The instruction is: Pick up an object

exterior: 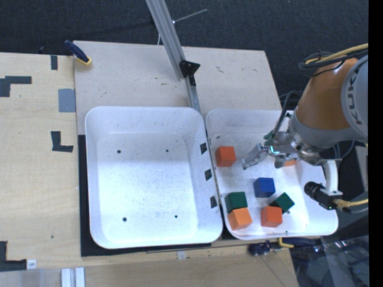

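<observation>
The grey two-finger gripper [256,156] hung with its jaws apart and nothing between them over the right shallow white bin [311,227], just beside the small orange cube [225,156]. Judging by that, no object had been picked up yet; approach and grasp remained.

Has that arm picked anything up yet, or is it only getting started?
Nothing looks picked up yet: the blocks all lie in the right bin. The end effector hangs above that bin between the orange cube and the blue cube, with no block between its fingers. Lowering, gripping and lifting are all left.
</observation>
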You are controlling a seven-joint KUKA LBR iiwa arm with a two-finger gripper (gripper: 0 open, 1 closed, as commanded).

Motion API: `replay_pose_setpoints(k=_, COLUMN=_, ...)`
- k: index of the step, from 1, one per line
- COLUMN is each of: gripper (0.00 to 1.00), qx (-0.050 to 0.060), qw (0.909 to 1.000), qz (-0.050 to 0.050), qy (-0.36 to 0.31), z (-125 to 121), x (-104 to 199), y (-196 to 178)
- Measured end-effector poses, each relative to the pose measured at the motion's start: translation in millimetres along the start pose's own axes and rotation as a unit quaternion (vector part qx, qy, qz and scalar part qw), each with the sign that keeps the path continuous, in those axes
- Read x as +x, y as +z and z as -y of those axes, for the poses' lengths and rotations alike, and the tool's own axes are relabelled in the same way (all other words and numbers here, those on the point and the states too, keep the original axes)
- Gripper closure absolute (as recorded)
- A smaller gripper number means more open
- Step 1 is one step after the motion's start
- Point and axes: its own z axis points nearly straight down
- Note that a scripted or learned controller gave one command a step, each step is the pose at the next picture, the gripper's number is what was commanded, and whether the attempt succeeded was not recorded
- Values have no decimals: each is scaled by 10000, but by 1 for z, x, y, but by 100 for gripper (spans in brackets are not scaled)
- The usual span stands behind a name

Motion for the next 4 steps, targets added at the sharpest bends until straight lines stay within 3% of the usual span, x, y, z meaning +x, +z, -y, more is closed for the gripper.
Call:
replay_pose_setpoints(k=1, gripper=0, qx=-21, qw=10000, qz=3, qy=-6, z=-1, x=0, y=-2)
replay_pose_setpoints(k=3, gripper=0, qx=-2, qw=10000, qz=5, qy=-4, z=5, x=-1, y=96)
replay_pose_setpoints(k=4, gripper=100, qx=-10, qw=10000, qz=-1, qy=-10, z=5, x=0, y=84)
